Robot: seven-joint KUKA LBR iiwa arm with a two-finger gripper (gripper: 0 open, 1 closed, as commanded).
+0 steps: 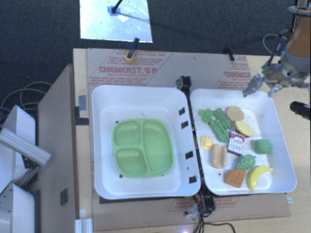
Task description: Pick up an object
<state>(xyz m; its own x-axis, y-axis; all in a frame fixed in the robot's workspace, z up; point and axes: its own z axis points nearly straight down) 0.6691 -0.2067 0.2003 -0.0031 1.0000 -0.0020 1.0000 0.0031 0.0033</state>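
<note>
While the arm (296, 45) is reached in from the right, the gripper (262, 87) is seen poised over the far right corner of the right bin (282, 144), above its rim. Its two fingers (252, 88) are spread apart, and nothing is held between them or touched by them. All the objects are left lying in the right bin, well clear of the gripper: a bunch of green bean-like pieces (216, 122), a tan round biscuit (235, 113) just beside them, a yellow oval piece (244, 128), a small dark red carton (236, 143), a green lump (263, 146), a pale yellow piece (206, 141), a tan bread roll (218, 156), a green broccoli-like piece (246, 161), an orange waffle wedge (234, 178) and a banana (257, 175) (nearest the front edge). A green divided plate (143, 147) is set in the left bin (104, 106).
</note>
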